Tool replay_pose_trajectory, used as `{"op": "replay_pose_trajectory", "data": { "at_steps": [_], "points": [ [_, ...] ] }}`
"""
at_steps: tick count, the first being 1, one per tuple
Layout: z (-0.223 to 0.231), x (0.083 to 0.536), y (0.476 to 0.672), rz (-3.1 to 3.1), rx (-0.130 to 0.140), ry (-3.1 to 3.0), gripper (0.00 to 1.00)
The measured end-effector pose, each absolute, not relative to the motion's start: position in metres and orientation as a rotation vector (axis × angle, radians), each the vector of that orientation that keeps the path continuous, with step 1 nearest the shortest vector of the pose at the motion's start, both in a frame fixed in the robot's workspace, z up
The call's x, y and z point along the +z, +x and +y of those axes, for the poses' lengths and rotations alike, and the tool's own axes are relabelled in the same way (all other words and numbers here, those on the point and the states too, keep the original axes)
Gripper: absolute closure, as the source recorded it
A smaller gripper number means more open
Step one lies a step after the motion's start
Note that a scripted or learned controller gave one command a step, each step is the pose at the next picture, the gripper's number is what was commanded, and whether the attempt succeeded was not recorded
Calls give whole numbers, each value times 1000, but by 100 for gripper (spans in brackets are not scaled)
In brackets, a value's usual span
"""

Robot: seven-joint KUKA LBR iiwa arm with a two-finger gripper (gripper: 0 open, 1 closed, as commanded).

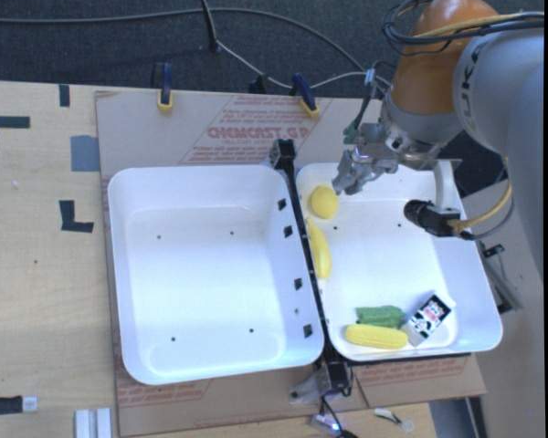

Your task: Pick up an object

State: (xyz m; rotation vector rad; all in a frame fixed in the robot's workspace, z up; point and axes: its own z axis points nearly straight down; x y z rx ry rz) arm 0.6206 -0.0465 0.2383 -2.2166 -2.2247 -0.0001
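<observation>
My gripper [345, 186] hangs over the back left part of the right bin [457, 272], pointing down and to the left. A round yellow fruit [323, 203] lies just left of and below its tips, close to them. A long yellow banana-like piece [319, 250] rests against the bin's left wall. Near the front edge lie a yellow corn cob [376, 337], a green leafy piece [380, 316] and a small black-and-white box [429, 316].
The left bin [201, 272] stands beside the right one, with black clips along the shared wall [297, 245]. A black cylindrical part [429, 217] of the arm hangs over the right bin. Both bins sit on a cardboard sheet [237, 130].
</observation>
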Motion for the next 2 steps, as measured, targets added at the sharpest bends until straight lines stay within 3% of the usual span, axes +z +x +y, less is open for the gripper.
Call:
{"op": "replay_pose_trajectory", "data": {
  "at_steps": [2],
  "points": [
    [58,224,601,-2225,0,-2215,100]
  ]
}}
